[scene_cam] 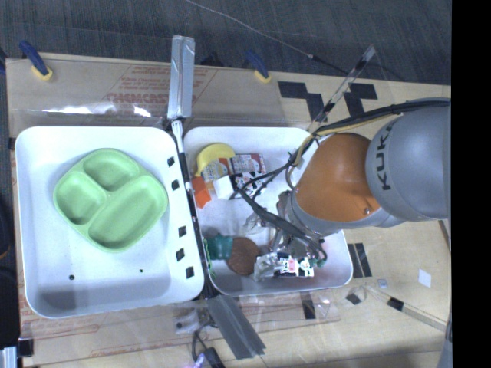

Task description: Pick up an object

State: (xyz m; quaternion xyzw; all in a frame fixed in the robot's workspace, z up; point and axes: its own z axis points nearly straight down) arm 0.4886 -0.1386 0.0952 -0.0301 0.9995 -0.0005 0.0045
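1. Two white bins (31, 228) sit before us; the right one holds a brown ball (242, 254), teal toy (220, 246) and yellow banana (215, 156).
2. Our end effector (285, 264) hangs low there beside the ball; we cannot tell its grip.

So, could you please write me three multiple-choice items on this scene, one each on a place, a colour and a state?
1. Where does the green plate lie?
A. in the left bin
B. in the right bin
C. on the floor

2. What colour is the band above the arm's wrist?
A. blue
B. orange
C. white

3. How does the brown object lie?
A. on the green plate
B. outside both bins
C. on the right bin's floor, beside the teal object

Answers: 1 A, the plate rests on the left bin floor. 2 B, the band is plainly orange. 3 C, it sits low in the right bin, next to the teal object.
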